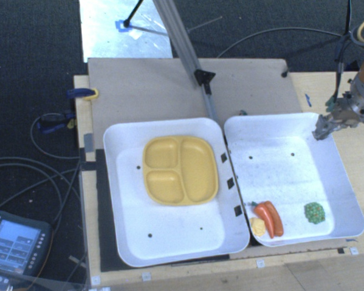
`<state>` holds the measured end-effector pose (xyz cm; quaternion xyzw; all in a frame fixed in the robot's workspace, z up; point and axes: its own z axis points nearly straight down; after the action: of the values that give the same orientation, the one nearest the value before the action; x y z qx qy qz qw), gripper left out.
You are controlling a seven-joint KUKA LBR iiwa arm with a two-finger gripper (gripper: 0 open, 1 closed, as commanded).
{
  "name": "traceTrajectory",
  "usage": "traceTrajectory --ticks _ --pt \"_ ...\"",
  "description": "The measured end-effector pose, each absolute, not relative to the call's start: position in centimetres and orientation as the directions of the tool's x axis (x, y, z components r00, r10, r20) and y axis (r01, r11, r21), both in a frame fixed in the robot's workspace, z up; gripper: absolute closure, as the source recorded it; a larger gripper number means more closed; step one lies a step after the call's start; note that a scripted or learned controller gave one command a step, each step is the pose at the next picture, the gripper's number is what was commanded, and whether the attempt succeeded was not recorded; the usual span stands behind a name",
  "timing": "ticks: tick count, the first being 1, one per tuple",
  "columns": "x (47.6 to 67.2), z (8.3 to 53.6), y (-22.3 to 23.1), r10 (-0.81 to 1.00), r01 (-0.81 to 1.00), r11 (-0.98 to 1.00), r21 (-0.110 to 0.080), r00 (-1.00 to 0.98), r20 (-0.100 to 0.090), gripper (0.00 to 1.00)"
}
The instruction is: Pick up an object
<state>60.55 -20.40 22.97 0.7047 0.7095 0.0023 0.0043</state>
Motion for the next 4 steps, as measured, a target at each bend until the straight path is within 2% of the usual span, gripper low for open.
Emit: traceTrajectory --ticks 1,2,4 --pt "60.7 27.0 -20.4 1.000 1.000 0.008 0.007 -0.008 -0.002 1.00" --pt "60.4 27.2 -14.2 1.000 1.000 0.011 0.002 -0.011 0.002 1.00" --pt "59.7 24.4 -4.6 1.000 1.000 0.011 0.000 -0.011 0.002 1.00"
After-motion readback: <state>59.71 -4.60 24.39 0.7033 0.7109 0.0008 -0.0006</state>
